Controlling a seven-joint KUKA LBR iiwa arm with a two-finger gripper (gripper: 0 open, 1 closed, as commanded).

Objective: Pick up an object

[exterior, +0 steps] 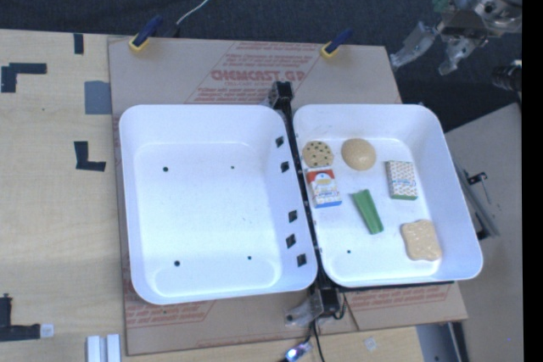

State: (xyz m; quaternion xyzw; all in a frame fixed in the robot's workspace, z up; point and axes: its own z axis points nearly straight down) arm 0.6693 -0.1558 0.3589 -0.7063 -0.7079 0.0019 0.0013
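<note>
**Arm raised off the bins, fingers spread and holding nothing**

The fingers point(433, 47) hang at the upper right, beyond the far corner of the right bin point(441, 131), spread apart with nothing between them. All the objects lie below and to the left of the fingers, inside the right bin. Nearest are a round tan bun point(359, 153) and a speckled cookie point(317, 153) side by side. Further from the fingers sit a patterned small box point(401, 180), a red-and-white carton point(323, 187) and a green block point(368, 211). Farthest is a pale biscuit-like piece point(421, 239). The left bin point(136, 182) rests well apart on the worktop point(51, 208).
</note>
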